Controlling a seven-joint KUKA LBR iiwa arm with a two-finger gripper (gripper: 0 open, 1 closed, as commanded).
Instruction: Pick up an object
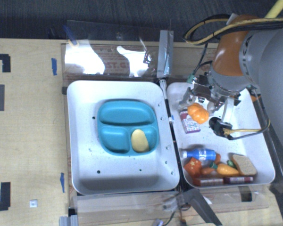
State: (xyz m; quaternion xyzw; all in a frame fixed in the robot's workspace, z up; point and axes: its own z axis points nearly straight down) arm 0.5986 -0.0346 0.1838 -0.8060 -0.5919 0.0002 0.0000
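Observation:
My gripper [203,102] is over the upper left part of the right bin [262,140], hanging from the grey arm with the orange band. A small orange fruit [198,113] sits right under it, touching or nearly touching it; I cannot tell whether the fruit is gripped. The fruit partly overlaps a pink and white packet [191,125] lying on the bin floor.
Along the right bin's front edge lie a blue and white bottle [201,154], a red tomato [192,166], an orange carrot [226,169] and a brown bread slice [243,164]. The left bin [80,140] holds a blue divided tray [118,121] with a yellow fruit [139,140]. A black cable connector [218,125] hangs beside the gripper.

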